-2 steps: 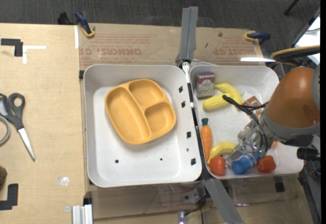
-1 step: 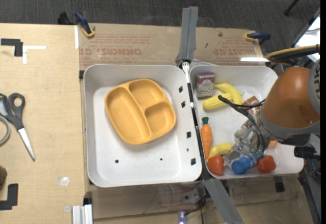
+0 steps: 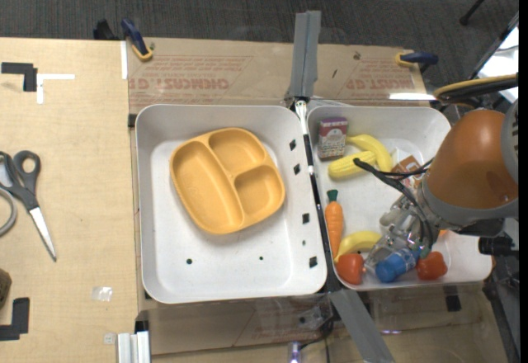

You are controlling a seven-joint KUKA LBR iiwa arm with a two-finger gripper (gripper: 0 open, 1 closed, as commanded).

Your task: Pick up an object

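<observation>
My gripper [image 3: 396, 242] reaches down into the front of the right bin [image 3: 388, 118], among several toy foods. Right under and around it lie a blue bottle-like object [image 3: 393, 267], a red tomato-like piece [image 3: 350, 269], a red piece [image 3: 431, 266] and a yellow banana piece [image 3: 356, 242]. An orange carrot [image 3: 334, 221] lies along the bin's left wall. Further back rest a yellow banana [image 3: 363, 157] and a small brown carton [image 3: 332, 139]. The arm's orange band [image 3: 478, 163] hides the bin's right side.
The left bin [image 3: 157, 213] holds a yellow divided plate [image 3: 227, 180]. Scissors [image 3: 29, 196] lie on the wooden bench at far left. A grey divider [image 3: 305, 56] runs between the bins at the back.
</observation>
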